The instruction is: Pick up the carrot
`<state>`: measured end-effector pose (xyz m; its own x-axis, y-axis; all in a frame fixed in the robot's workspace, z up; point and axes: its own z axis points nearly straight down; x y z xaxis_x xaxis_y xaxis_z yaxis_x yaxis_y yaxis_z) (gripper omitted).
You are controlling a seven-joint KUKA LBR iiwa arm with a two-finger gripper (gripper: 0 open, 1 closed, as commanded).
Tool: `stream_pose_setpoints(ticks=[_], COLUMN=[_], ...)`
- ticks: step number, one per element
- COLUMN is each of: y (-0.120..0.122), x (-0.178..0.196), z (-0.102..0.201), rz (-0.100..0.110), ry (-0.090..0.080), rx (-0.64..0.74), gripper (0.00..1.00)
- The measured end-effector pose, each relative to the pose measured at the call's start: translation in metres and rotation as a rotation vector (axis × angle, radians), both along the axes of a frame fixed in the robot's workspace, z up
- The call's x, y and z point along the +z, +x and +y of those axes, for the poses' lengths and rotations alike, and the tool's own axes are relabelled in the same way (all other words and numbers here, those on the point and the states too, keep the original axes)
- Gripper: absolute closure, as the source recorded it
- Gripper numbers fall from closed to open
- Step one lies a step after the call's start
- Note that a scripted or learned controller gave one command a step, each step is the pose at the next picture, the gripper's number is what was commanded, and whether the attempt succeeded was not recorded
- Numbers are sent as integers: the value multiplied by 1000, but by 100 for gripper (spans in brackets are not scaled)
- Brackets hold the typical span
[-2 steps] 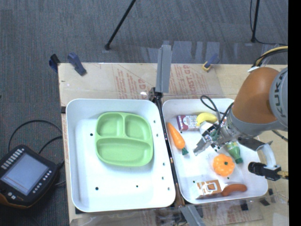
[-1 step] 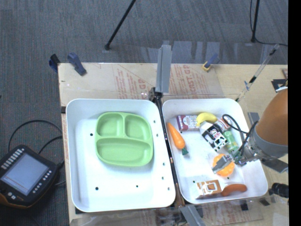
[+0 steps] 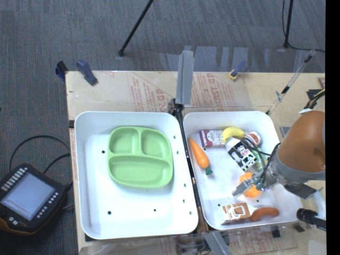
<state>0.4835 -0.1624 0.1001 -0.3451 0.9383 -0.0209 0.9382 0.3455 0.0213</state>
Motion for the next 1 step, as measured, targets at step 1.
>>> stream_pose_setpoints(ticks=[1], y=[0], x=[0], z=[0], rz=[0], ry=[0], rx=[0], gripper=[0])
